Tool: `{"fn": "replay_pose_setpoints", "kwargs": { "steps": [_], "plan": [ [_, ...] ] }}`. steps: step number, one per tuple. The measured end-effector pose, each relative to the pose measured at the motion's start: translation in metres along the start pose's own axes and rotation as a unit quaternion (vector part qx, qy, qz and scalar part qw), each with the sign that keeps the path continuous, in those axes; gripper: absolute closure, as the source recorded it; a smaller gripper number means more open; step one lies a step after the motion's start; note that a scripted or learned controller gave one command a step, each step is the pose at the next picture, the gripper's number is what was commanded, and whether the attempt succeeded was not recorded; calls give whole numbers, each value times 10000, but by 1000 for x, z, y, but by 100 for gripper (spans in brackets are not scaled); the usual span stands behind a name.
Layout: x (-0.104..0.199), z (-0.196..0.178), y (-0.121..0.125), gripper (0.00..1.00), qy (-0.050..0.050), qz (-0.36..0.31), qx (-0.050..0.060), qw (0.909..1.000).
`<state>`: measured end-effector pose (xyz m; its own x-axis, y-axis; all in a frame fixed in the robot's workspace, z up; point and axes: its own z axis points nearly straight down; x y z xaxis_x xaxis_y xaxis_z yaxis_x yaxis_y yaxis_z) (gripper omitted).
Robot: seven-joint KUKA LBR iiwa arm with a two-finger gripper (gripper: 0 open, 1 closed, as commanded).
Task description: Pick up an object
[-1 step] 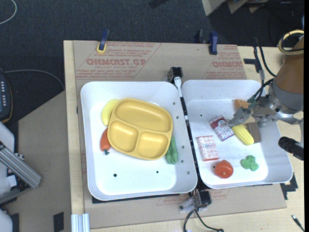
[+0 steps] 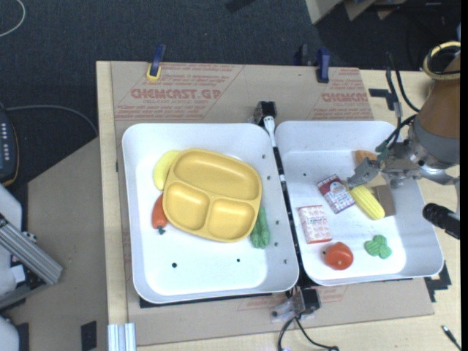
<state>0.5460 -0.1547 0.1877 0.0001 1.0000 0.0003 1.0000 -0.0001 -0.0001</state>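
Note:
My gripper (image 2: 377,171) hangs over the upper right part of the right bin (image 2: 292,141), with the grey and orange arm (image 2: 442,123) reaching in from the right. Just below it lies a yellow corn cob (image 2: 368,202), partly on a brown block (image 2: 386,202). A small orange piece (image 2: 363,156) sits beside the gripper's upper left. Left of the corn lie a red and white packet (image 2: 336,194) and a pink and white box (image 2: 314,224). A red tomato (image 2: 338,256) and a green broccoli piece (image 2: 378,247) rest near the bin's front.
The left bin (image 2: 139,196) holds a yellow compartment tray (image 2: 212,194) lying over a yellow piece (image 2: 164,168), a red pepper (image 2: 159,214) and a green vegetable (image 2: 259,231). A black divider (image 2: 276,167) runs between the bins. Clamps (image 2: 322,64) sit at the board's back edge.

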Motion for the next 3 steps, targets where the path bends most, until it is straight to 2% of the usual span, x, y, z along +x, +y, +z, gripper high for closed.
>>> {"fn": "replay_pose_setpoints", "kwargs": {
  "steps": [1, 2, 3],
  "plan": [
    [-2, 48, 8, 0, 8, 0, 28, 10000],
    [-1, 98, 9, 0, 12, 7, -5, 10000],
    [-5, 81, 12, 100, -37, 8, -73, 10000]
  ]
}}
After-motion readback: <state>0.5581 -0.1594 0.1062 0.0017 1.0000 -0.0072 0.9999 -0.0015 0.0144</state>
